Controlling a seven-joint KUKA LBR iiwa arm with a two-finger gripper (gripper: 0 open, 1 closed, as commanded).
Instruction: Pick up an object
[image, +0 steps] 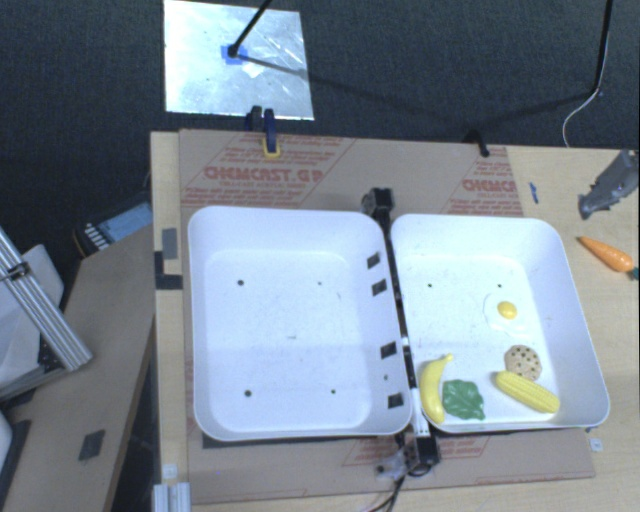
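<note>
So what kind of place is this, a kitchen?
Probably a robot test lab, not a kitchen. Two white bins sit clamped on a cardboard-covered bench, holding toy food like a banana and corn, and a grey gripper reaches in from the right.

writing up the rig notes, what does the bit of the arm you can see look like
At the right edge, the gripper shows as a plain grey, tapered piece with a darker tip, no markings legible. It is too small to make out finer detail.
</note>
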